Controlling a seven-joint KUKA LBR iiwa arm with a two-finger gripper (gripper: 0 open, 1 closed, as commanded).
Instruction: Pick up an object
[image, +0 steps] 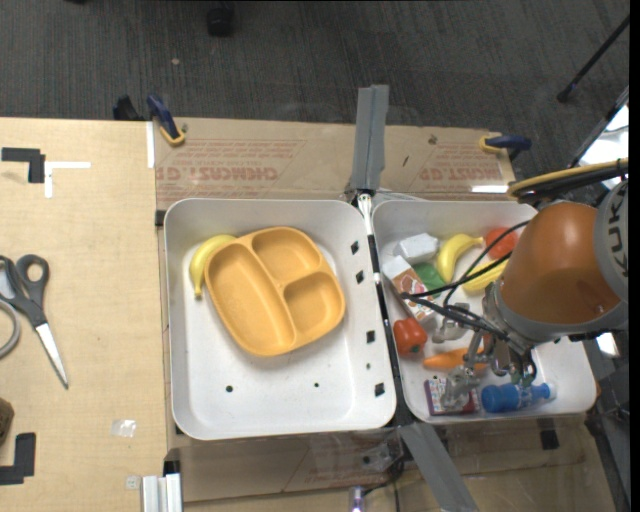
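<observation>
Target candidates all sit in the right bin (575, 385). End effector (478, 372) is low over its front half, above the clutter. Can't tell how the end effector is set, cabling and wrist hardware block it. Nothing visibly held.

Nearest things, by my read: purple packet (443, 396) just below and left of the end effector, blue bottle (512, 398) just below and right, long axis running left-right along the front wall. Orange carrot-like piece (444, 359) just left, red pepper-like item (409, 335) a bit farther left. Likely pick is the packet or the bottle; a short drop does it, no real lateral travel.

Back of that bin: white box (417, 246), yellow banana (456, 254), something green (429, 274) between.

Left bin (200, 400) holds a yellow divided plate (272, 290) with a second banana (205, 258) touching its back-left edge, well apart from the arm.

Bins sit on cardboard (260, 165) over the wooden tabletop (80, 260); scissors (38, 315) at far left. Dark carpet (300, 50) behind.
</observation>
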